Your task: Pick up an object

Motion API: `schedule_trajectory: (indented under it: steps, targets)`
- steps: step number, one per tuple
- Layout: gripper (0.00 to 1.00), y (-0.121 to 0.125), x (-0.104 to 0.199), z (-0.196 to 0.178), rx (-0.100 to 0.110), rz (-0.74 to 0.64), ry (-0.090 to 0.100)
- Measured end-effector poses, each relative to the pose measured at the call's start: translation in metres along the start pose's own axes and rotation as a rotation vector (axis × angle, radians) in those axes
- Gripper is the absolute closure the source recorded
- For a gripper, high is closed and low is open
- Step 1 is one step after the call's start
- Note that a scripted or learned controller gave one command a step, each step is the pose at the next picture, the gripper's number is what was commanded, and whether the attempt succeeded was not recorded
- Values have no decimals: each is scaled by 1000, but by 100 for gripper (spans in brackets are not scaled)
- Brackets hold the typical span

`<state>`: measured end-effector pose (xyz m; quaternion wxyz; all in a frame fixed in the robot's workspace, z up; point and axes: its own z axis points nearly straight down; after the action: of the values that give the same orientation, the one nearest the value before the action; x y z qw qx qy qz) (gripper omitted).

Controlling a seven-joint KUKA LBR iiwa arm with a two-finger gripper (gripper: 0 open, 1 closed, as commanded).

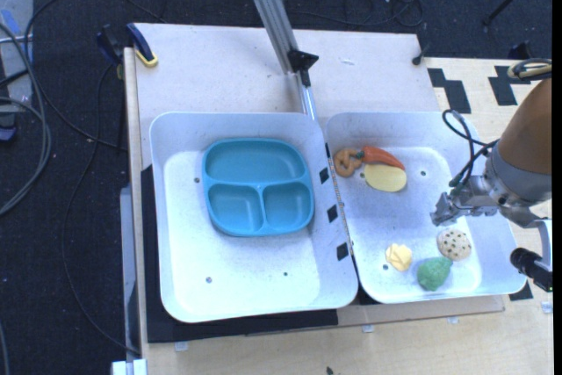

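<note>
**Over the right-hand bin, an arm poised above a toy cookie**

On the bench we see two shallow white bins side by side. The left bin holds the largest item, a blue divided tray, sitting a little toward twelve o'clock of the bin's centre. The right bin holds everything small enough to pick.

The arm enters from three o'clock, and its gripper hangs just above the bin floor, near the bin's three o'clock side. We cannot tell whether it is spread or closed; nothing visibly sits in it.

We judge the task to be at the approach step. The nearest candidate is a speckled cookie, just at six o'clock from the gripper. A grasp would call for a short shift toward six o'clock and a descent.

Close neighbours could interfere: a green lump touches or nearly touches the cookie at seven o'clock, and a pale yellow piece lies beside it at nine o'clock.

Well apart, toward eleven o'clock, lie a yellow oval, an orange carrot and a small pretzel, clustered together.
</note>
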<state>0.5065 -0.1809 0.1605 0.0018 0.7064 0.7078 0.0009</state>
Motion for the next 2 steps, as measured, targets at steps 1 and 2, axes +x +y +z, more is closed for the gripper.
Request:
schedule_trajectory:
  steps: [1, 2]
  targets:
    - [100, 2, 0, -47, -2, 0, -1]
    - [100, -7, 58, -53, 4, -6, 4]
